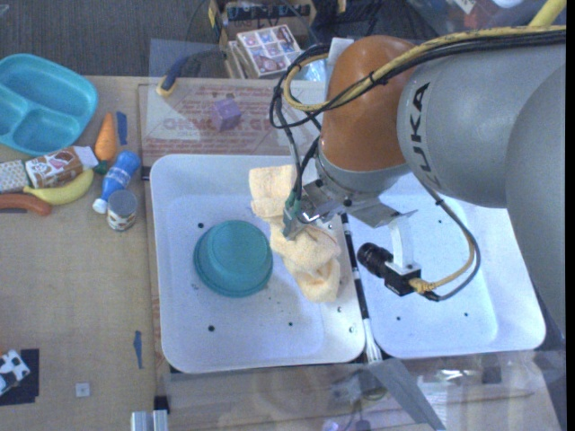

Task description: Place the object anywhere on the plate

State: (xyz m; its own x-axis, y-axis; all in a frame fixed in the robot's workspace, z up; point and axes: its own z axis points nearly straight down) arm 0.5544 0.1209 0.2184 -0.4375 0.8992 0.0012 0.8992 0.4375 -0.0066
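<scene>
A round teal plate [234,257] lies in the left bin [180,330], left of its middle. A crumpled yellow cloth [310,259] lies just right of the plate, stretching from the bin's back to near the divider. My gripper [295,219] hangs from the orange wrist band and points down onto the cloth's middle, its tip touching or pressed into the fabric. The arm's bulk hides part of the cloth and much of the right bin.
The right bin [467,321] has a black cable connector [388,268] hanging over it. On the bench to the left lie a blue divided tray [40,106], a banana [63,189], a carrot [107,136], a bottle [117,178] and a can [122,210]. A purple cube [226,112] sits behind the bins.
</scene>
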